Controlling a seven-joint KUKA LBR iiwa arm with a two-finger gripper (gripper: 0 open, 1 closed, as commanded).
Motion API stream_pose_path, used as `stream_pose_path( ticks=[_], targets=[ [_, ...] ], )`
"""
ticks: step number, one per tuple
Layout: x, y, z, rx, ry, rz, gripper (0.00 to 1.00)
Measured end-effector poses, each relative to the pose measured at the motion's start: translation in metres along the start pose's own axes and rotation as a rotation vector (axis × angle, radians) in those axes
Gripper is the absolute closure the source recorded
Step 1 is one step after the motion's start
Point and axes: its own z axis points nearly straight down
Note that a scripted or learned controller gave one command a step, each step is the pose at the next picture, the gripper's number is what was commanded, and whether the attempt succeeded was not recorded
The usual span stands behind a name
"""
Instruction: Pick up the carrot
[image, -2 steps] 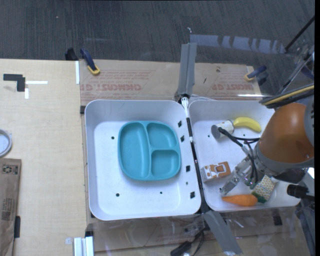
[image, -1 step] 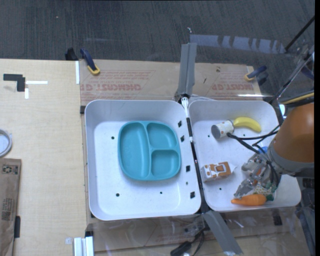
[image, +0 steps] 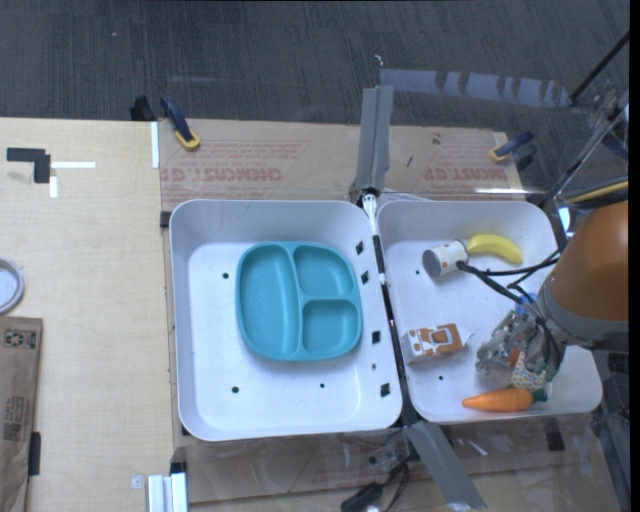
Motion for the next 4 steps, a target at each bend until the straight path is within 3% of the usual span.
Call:
stream_pose_path(
  ticks=[1,2,3,4],
  targets=[
    [-0.026,-0.047,0.004,0.004,0.002,0.454,1.00],
    [-0.025,-0.045,0.005,0.003,0.006,0.453,0.00],
    [0.010,0.012,0.010,0.007,0.006,0.674,0.00],
    [-0.028,0.050,0.010,0.004,0.002,0.409,0.00]
  ],
)
